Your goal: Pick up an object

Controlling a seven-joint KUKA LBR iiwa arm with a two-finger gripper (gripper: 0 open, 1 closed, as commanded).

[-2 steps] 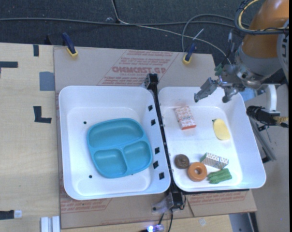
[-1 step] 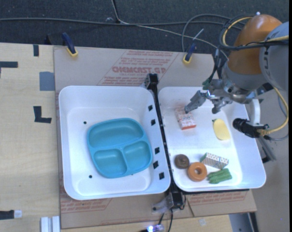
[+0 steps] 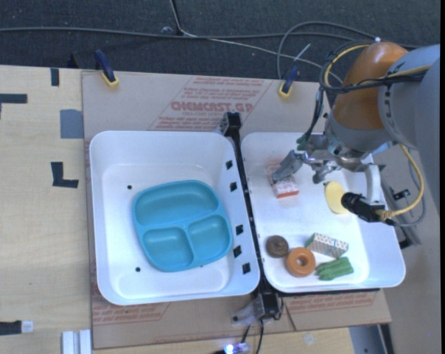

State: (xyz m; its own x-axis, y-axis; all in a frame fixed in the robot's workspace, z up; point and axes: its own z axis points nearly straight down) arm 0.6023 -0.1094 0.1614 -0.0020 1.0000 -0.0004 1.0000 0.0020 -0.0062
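Grey claw point(image 3: 305, 167) over right bin point(image 3: 384, 271), perhaps touching orange-white block point(image 3: 284, 189) (unclear)

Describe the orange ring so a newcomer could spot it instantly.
Look in the right-hand white bin, along its near edge. The orange ring-shaped toy lies between a brown round doughnut-like piece and a green ridged vegetable toy; it alone is bright orange with a centre hole.

The grey arm point(image 3: 407, 87) reaches in from the far right, orange band point(image 3: 366, 80) above the wrist, its hand point(image 3: 302, 167) angled leftward and downward with fingers spread apart.
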